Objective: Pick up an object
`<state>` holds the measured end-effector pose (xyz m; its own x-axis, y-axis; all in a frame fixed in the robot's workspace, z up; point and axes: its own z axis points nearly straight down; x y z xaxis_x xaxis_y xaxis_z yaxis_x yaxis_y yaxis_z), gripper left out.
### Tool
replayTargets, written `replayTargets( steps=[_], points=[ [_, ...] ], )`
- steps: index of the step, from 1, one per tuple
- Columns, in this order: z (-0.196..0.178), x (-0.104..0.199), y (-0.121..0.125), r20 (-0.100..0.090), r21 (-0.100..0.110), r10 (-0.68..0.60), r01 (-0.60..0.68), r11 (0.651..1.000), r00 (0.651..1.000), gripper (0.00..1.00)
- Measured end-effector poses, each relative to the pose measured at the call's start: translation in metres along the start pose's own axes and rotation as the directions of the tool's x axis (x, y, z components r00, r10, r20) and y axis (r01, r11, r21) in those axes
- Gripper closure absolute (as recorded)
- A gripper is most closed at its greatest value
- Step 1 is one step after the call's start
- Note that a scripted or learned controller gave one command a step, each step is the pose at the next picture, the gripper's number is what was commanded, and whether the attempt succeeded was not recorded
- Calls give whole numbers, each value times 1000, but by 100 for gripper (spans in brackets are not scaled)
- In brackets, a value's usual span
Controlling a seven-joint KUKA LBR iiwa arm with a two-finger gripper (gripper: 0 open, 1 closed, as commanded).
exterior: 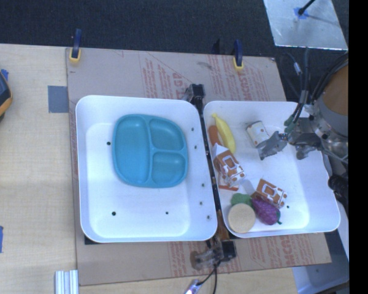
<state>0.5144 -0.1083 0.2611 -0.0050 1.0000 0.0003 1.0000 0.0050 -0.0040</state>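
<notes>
My gripper (288, 147) hangs over the upper right part of the right bin (316, 216), its two grey fingers spread open with only white bin floor between them. A small white and grey object (256, 131) lies just left of the left finger, apart from it. Further left are a yellow banana (226, 133) and an orange carrot (214, 134). Two patterned snack packets (228, 166) (271, 192) lie in the middle of the bin. At the front sit a green item (240, 199), purple grapes (265, 211) and a tan round disc (241, 218).
The left bin (98, 219) holds a blue divided plate (151, 150). A black clip (197, 92) sits at the back where the bins meet. The arm's orange band (336, 94) comes in from the right, with cables above it.
</notes>
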Motion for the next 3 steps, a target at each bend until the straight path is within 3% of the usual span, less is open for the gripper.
replayTargets(
  steps=[1, 2, 3],
  points=[
    [153, 14, -30, 6, -20, -1, 1, 1000, 1000, 0],
    [157, -34, -26, 3, -34, -6, 6, 999, 1000, 0],
    [158, -52, 0, 4, -23, -2, 2, 1000, 1000, 0]
  ],
)
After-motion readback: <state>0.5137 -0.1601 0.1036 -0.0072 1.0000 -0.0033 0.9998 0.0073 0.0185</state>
